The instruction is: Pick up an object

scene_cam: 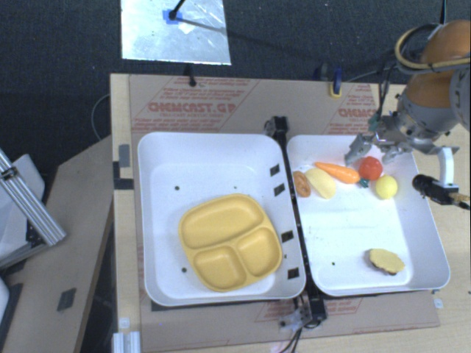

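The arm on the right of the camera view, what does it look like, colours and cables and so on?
The arm is grey metal with a rounded orange band above the wrist. Yellow and black cables loop beside that band. Its hand is a grey metal piece with two thin fingers.

Looked like robotics lab, not home. Tabletop (88, 197) was bare board on dark carpet, covered by protective sheet (221, 101) printed with maker's name. Aluminium framing (29, 204) stood at left, loose cables (353, 68) ran across, foil square (174, 20) lay behind.

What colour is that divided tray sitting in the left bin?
Yellow. The divided tray shows plainly in the camera view.
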Action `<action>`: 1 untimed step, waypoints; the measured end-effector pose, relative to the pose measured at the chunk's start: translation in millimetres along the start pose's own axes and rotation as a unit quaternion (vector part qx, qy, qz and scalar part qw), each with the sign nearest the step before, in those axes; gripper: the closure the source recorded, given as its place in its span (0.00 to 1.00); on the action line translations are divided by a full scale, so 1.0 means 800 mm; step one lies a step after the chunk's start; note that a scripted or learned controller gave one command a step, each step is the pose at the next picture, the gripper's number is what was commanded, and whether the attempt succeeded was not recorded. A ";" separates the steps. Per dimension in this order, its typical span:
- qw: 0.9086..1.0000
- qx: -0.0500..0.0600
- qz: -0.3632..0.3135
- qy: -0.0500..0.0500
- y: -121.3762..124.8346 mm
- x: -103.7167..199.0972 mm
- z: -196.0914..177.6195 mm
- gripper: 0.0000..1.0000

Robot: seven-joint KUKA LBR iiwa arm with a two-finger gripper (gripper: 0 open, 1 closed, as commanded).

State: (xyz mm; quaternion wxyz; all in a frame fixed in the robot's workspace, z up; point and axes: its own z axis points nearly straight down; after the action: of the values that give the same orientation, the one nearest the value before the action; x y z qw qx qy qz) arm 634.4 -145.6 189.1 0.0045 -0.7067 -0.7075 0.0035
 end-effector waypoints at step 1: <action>1.000 -0.006 -0.001 -0.001 0.004 0.000 -0.010 0.00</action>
State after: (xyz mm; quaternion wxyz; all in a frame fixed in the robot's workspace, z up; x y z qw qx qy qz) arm 637.4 -145.3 197.2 -0.0008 -0.7059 -0.7083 -0.0003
